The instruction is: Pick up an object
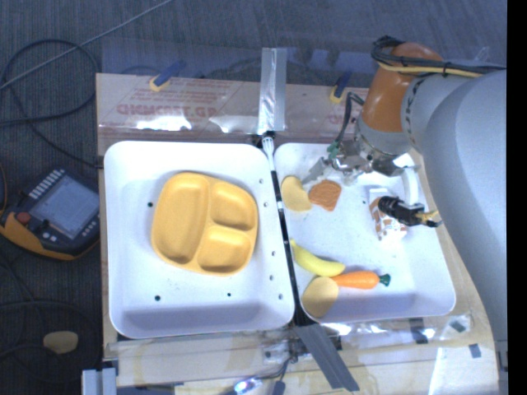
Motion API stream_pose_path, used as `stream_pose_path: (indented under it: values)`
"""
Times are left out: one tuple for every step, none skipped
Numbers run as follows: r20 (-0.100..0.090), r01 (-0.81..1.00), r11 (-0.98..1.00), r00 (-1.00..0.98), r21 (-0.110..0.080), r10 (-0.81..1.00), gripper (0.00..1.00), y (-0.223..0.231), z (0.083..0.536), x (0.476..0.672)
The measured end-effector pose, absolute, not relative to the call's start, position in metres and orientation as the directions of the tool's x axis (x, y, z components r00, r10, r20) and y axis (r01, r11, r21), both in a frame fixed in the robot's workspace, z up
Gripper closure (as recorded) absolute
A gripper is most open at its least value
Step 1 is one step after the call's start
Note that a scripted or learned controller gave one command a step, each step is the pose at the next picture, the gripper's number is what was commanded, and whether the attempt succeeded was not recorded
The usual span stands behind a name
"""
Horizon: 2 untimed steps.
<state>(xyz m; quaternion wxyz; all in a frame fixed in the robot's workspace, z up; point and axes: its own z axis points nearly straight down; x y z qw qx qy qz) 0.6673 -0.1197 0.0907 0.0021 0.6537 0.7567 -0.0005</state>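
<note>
Tan round piece (320, 295): one, nearest, in the front corner of the right bin (416, 274), touching the carrot's blunt end.
Carrot (356, 280): one, lying flat, its green tip pointing away from the divider. It looks like a light, stiff toy, and its narrow body would suit a grip across the middle.
Banana (318, 262): one, just behind the carrot and close to the divider. It is curved and likely smooth, so it may roll out of a pinch.
Yellow divided tray (204, 222): one, alone in the left bin (132, 290), with three compartments. It is too broad to span and could only be taken by its rim.
Orange-brown piece (325, 194): one, in the far half of the right bin, touching or just beside the pale yellow piece. It is the likeliest target because it lies closest under the gripper. It is probably light, rigid and a little slick, so it is best pinched across its short width.
Pale yellow piece (294, 193): one, against the divider wall, which leaves little room on that side.
Gripper (336, 164): above the far end of the right bin, near the orange-brown piece. Nothing is visibly held, and I cannot tell whether it is spread or closed.
Count: five food pieces, one tray and two bins on the bench (189, 105).
</note>
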Motion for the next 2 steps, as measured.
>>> stream_pose_path:
  values:
    - [-0.008,0.989,0.147,-0.147,0.002,0.989,1.00,-0.120,0.101,0.668]
    - [-0.004,0.963,0.268,-0.268,0.001,0.963,1.00,-0.082,0.231,0.669]
